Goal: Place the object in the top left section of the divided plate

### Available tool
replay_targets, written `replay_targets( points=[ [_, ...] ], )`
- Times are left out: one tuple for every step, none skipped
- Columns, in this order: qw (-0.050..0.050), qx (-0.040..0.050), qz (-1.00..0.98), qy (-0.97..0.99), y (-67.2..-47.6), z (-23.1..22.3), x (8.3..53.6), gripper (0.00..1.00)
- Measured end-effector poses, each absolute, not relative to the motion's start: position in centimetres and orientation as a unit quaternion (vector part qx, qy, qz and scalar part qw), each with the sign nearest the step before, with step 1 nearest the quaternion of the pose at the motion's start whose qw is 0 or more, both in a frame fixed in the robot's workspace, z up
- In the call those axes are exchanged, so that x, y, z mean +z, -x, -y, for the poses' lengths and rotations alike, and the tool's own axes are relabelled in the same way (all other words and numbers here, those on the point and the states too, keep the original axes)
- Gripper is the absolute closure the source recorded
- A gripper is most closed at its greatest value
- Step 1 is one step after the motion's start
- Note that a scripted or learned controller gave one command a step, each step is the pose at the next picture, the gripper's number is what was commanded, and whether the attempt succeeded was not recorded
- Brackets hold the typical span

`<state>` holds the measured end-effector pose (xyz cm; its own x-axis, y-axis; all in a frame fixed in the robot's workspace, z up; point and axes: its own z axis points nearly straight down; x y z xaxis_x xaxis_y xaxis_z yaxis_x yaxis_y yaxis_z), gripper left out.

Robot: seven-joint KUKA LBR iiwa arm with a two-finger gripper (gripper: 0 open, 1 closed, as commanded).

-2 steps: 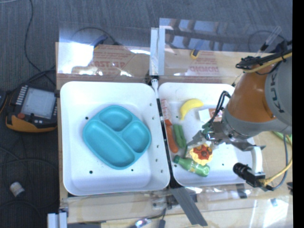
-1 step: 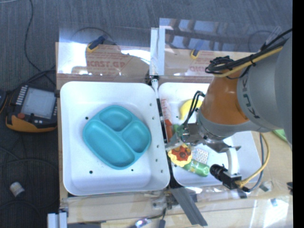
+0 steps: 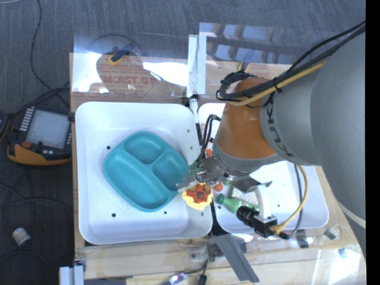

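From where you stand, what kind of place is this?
Probably a robotics lab or test bench: a big grey and orange robot arm reaches over two white bins, and a handheld control pendant lies on carpet beside them.

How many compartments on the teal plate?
3. On the divided plate in the left bin: one at the upper left, one at the right by the gripper, one long along the lower left.
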<state>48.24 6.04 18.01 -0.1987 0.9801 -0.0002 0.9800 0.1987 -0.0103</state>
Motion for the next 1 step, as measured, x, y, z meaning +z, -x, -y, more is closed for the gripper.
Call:
replay_targets(
  points=[
    [0.003, 0.0056, 0.706, 0.708, -48.12, -13.75, 13.81, 1.0]
  ],
)
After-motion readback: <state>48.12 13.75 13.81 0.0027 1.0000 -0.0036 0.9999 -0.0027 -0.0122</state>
